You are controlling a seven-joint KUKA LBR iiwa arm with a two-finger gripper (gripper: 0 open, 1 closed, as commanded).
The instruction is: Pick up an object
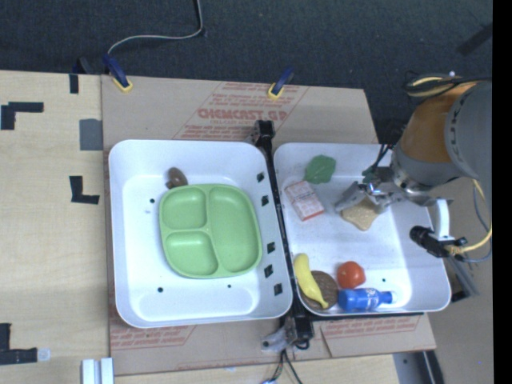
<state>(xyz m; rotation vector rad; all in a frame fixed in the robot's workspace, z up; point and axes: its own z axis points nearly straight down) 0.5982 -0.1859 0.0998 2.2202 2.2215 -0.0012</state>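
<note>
Gripper (365, 196) low in the right bin (416, 290), over a tan bread-like piece (361, 215) near the bin's upper right; whether it is closed on anything I cannot tell from this slant. The piece looks light, soft and crumbly, probably easy to crush, so a gentle pinch across its narrower sides seems best. Pink packet (305, 199) lies just beside it.
</note>
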